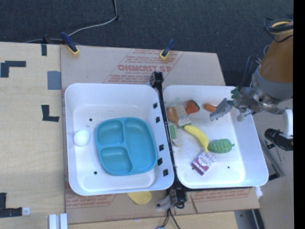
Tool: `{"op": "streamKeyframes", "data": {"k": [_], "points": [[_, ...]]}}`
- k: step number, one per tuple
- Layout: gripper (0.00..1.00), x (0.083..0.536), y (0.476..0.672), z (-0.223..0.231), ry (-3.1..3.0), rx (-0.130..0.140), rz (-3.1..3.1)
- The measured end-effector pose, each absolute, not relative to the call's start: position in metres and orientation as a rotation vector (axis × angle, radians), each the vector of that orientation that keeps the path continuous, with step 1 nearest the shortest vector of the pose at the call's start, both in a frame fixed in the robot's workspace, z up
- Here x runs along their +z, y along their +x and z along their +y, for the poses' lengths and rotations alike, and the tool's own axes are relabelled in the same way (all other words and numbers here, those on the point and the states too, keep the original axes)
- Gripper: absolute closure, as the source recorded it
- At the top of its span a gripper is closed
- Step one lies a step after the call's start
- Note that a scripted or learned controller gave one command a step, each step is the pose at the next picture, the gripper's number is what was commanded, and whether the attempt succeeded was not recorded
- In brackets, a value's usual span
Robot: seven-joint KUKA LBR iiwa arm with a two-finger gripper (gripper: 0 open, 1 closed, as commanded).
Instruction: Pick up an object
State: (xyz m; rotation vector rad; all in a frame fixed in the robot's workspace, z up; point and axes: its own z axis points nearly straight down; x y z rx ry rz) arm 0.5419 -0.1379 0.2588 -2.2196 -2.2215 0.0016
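The right bin point(248, 171) holds several small items: a yellow banana point(198, 136), a green bumpy piece point(220, 146), a purple and white packet point(203, 162), a red-orange piece point(192, 107), a small orange carrot point(209, 107) and a brown and white block point(177, 115). My gripper point(232, 113) hangs over the bin's far right part, just right of the carrot. Its two grey fingers point(220, 111) stand spread apart, open, with nothing between them.
The left bin point(76, 175) contains a blue divided plate point(126, 144) and a white ball point(81, 137). A yellow disc point(139, 197) lies on the cardboard in front of the bins. Clamps point(167, 49) hold the cardboard's far edge.
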Motion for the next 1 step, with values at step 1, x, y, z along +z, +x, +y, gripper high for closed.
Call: {"op": "streamKeyframes", "data": {"k": [1], "points": [[0.00, 0.1291, 0.5839, -0.1116, -2.218, 0.003, -2.220]]}}
